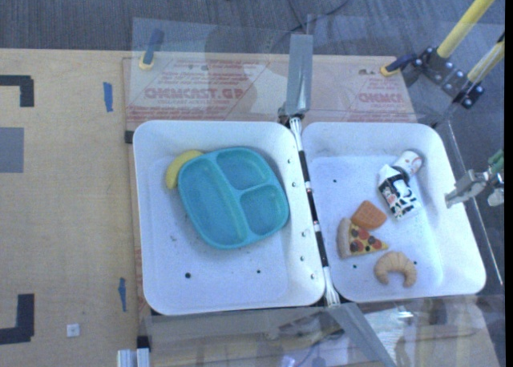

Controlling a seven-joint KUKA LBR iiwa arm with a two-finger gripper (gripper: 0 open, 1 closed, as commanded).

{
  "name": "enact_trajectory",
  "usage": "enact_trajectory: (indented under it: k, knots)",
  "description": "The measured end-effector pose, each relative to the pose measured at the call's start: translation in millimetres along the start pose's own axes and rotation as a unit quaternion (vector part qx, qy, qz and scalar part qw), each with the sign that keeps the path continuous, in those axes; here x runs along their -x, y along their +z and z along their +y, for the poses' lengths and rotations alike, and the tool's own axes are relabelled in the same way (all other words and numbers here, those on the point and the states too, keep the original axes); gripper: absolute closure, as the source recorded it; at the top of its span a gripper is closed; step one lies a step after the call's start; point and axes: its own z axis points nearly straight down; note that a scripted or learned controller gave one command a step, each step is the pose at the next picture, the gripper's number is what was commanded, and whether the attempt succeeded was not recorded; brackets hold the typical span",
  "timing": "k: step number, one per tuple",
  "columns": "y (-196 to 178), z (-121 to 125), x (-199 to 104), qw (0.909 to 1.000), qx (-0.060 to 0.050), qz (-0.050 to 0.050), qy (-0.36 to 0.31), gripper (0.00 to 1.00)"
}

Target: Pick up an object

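Camera view, fingers (474,187) at right bin's (449,273) edge — state unclear, croissant (397,268) inside

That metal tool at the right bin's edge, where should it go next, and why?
Probably leftward, to above the black-and-white carton, the nearest item. The tool sits at the right bin rim with nothing between its fingers; pizza slice and croissant lie farther off.

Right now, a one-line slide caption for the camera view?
Gripper at right bin's edge near milk carton, pizza slice, croissant; teal tray left.
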Motion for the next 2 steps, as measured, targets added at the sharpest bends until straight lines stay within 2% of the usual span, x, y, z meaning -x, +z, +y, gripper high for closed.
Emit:
enact_trajectory:
  k: [1,2]
  knots:
    - [161,49,-53,0.9998,0.002,0.000,0.019,0.00]
    - [171,112,-41,0.9998,0.013,-0.003,-0.017,0.00]
